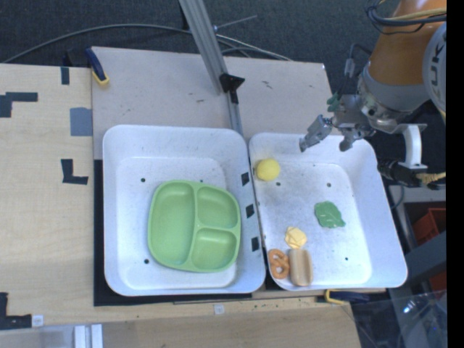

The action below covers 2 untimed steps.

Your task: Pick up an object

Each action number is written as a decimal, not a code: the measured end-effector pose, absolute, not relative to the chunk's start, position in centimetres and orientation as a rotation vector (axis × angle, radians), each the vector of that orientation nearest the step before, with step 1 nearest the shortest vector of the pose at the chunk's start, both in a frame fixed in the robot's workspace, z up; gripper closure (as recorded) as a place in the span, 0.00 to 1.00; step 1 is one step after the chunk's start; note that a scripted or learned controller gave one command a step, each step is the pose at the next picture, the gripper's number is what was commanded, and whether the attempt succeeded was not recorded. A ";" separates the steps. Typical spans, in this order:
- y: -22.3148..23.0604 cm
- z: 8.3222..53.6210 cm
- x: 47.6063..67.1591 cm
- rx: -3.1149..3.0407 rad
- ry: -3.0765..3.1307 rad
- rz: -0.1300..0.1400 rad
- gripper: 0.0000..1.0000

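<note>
- We see the gripper (328, 138) poised over the far rim of the right bin (377, 187), its two fingers apart with nothing between them; the yellow ball (267, 170) is the nearest thing to it, so we take that as landmark and likeliest target
- The yellow ball lies in the right bin's far left corner, just beside the wall shared with the left bin (119, 194); we judge it light, smooth and apt to roll, so the jaws should close across its middle, square on, or it may squirt out toward that wall
- The green leaf-shaped piece (329, 214) lies nearer the camera than the ball and well to its right; it looks flat and thin, hard to get fingers under; an edge pinch is our best guess
- The small yellow piece (295, 237), the pretzel (278, 264) and the tan bread-like roll (300, 267) cluster well on the near side of the ball; pretzel and roll look to be touching, so a grasp there may nudge both
- Count: two bins; five small objects in the right bin, one of each kind; one green divided plate (194, 227) with three compartments, lying in the left bin, nearer than the ball and to its left; it looks stiff and too broad for these jaws except at its rim
</note>
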<state>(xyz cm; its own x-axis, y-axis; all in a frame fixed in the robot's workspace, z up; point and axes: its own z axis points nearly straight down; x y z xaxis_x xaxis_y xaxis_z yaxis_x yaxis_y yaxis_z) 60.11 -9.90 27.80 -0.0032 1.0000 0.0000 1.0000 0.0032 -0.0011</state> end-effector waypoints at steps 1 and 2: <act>-9.9 27.8 60.1 -2.217 -2.224 0.001 0.00; -9.3 23.3 60.2 -2.217 -2.220 0.007 0.00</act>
<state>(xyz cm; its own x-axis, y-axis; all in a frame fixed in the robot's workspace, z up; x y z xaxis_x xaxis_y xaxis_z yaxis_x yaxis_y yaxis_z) 60.23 -9.32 23.27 -0.0013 1.0000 -0.0005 1.0000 0.0013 -0.0058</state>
